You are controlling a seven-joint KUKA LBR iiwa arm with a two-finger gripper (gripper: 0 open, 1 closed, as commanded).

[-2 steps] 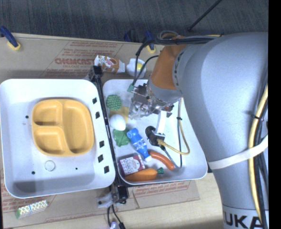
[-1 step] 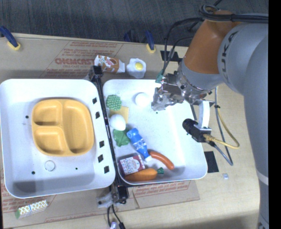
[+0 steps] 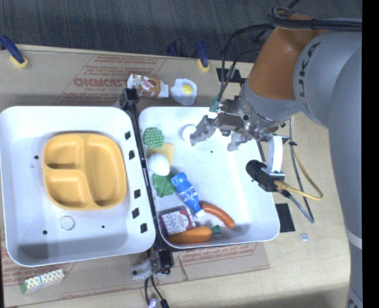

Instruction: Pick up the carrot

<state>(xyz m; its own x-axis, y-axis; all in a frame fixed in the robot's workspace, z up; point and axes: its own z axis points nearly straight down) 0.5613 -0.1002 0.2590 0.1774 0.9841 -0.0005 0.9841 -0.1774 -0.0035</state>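
Observation:
The carrot (image 3: 191,236), orange with a green stub at its right end, lies along the front wall of the right bin (image 3: 254,204). Above the back half of that bin hovers my gripper (image 3: 215,138), well away from the carrot. It is open, its fingers (image 3: 198,132) spread apart with nothing between them. The grey arm with its orange band reaches in from the upper right.
Close around the carrot are a red-orange sausage (image 3: 219,215), a red-and-white packet (image 3: 176,222) and a blue bottle (image 3: 186,192). A white egg (image 3: 158,165), green items and a yellow wedge line the bin's left wall. The left bin holds a yellow divided tray (image 3: 85,169).

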